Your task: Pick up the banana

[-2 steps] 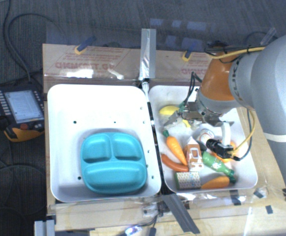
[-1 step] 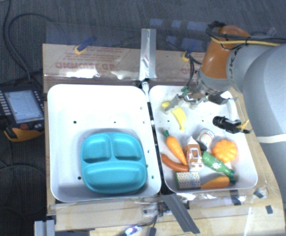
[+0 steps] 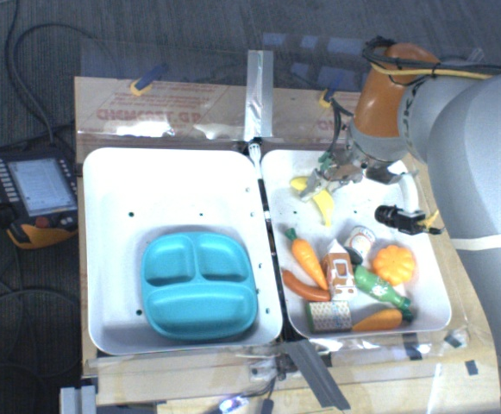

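The yellow banana (image 3: pixel 320 202) lies in the back left part of the right bin (image 3: pixel 435 310), one end near the bin's left wall. My gripper (image 3: pixel 330 176) reaches down from the orange-banded wrist (image 3: pixel 379 102) and sits right over the banana's upper part, touching or nearly touching it. The banana's middle is partly hidden under the gripper. Whether the banana is off the bin floor is unclear.
A carrot (image 3: pixel 307 260), a red sausage (image 3: pixel 304 285), a small carton (image 3: pixel 340 274), a can (image 3: pixel 360 241), an orange pumpkin (image 3: pixel 394 264), a green bottle (image 3: pixel 382 289) and a grater (image 3: pixel 329 316) crowd the right bin's front. A blue divided tray (image 3: pixel 200 285) lies in the left bin (image 3: pixel 112 197).
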`<state>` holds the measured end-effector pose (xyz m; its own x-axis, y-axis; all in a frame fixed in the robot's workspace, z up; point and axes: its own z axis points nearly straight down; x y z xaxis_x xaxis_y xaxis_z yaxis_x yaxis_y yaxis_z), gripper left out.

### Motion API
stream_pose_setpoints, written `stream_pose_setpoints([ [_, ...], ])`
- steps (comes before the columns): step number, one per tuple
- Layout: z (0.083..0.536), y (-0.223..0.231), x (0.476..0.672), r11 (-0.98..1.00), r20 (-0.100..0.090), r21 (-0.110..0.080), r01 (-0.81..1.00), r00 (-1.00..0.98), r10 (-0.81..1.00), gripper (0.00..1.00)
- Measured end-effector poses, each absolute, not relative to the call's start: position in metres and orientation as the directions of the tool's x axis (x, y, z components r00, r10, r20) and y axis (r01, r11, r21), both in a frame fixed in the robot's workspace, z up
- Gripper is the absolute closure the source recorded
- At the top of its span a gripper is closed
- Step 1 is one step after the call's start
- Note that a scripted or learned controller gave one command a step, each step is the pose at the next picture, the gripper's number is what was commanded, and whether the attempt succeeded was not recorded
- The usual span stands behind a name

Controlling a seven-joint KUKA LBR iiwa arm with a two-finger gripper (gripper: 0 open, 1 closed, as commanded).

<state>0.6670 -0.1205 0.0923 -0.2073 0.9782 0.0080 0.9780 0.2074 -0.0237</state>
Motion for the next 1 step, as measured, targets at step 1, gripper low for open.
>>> stream_pose_setpoints([
  [1, 0.1838, -0.0571, 0.6685, 0.135, -0.001, 0.000, 0.991, -0.135, 0.991, 1.00],
])
